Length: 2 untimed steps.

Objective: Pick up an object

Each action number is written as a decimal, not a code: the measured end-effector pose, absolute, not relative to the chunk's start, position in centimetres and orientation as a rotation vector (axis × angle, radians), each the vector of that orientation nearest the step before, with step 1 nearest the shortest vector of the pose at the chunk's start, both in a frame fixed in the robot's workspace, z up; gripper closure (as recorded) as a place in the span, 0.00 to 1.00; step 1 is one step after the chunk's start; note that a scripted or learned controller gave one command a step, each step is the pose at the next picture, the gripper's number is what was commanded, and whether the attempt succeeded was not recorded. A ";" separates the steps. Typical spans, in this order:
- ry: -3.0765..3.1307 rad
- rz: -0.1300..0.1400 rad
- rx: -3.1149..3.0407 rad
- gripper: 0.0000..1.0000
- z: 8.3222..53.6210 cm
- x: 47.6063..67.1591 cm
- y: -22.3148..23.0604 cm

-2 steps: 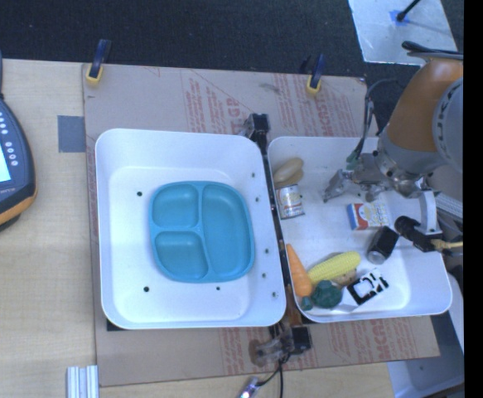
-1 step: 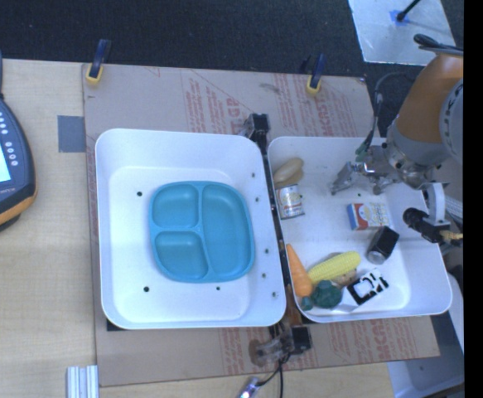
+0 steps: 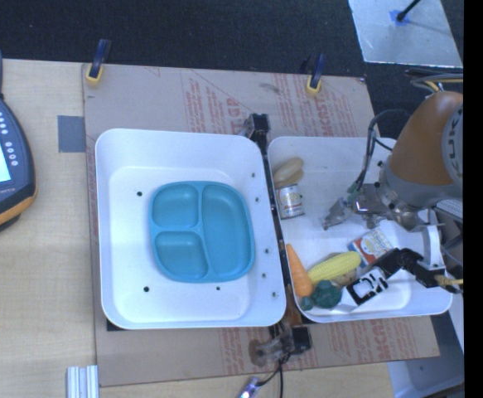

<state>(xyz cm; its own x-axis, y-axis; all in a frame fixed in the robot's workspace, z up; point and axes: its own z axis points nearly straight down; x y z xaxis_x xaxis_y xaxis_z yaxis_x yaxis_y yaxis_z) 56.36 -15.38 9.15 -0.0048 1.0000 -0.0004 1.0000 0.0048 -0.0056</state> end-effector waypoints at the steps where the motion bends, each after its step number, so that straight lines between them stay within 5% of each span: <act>1: -2.226 0.006 -2.214 0.00 9.2 51.1 -19.8; 2: -2.233 0.008 -2.206 1.00 10.2 51.2 -19.8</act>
